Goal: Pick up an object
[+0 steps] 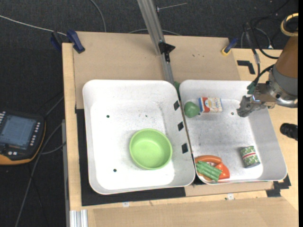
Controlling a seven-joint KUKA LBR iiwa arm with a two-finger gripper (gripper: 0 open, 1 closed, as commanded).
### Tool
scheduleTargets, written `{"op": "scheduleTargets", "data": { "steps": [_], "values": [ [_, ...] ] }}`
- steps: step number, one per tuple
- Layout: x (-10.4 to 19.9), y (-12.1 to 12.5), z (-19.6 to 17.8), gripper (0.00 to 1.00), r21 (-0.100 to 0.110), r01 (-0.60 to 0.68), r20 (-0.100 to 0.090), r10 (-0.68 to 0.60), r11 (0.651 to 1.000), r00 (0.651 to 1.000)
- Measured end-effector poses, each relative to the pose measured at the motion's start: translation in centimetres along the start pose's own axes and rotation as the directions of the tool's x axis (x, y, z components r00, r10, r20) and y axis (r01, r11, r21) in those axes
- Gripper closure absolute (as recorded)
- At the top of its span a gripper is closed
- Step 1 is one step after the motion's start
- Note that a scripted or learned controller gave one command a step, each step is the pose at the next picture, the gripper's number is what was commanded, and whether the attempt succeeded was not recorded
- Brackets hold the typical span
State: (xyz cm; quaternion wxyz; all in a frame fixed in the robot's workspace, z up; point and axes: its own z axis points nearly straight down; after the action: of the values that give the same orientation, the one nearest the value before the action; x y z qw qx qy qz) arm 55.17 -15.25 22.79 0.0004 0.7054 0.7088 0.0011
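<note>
The right bin (pixel 227 131) holds a green ball (pixel 191 109) at its upper left, with a small white carton with red print (pixel 210 104) just right of it. A green can (pixel 249 156) lies at the lower right. An orange and green vegetable toy (pixel 211 168) rests against the bin's front edge. My gripper (pixel 244 109) hangs over the right bin's upper right part, right of the carton and apart from it. Nothing shows between its fingers.
A light green bowl (pixel 150 149) sits in the left bin (pixel 118 108), toward its lower right. A metal pole (pixel 152 22) slants in from the top down to where the bins meet. A handheld pendant (pixel 19 136) lies off the bench to the left.
</note>
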Motion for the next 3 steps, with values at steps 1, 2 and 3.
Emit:
{"op": "scheduleTargets", "data": {
  "steps": [1,2,3],
  "values": [
    [5.4,1.5,0.5,1.00,0.002,0.000,0.000,0.000,1.000,1.000],
    [10.0,1.4,-0.3,1.00,0.001,0.000,0.000,0.000,1.000,1.000],
    [15.0,2.2,0.6,1.00,0.003,-0.001,0.000,0.001,1.000,1.000]
  ]
}}
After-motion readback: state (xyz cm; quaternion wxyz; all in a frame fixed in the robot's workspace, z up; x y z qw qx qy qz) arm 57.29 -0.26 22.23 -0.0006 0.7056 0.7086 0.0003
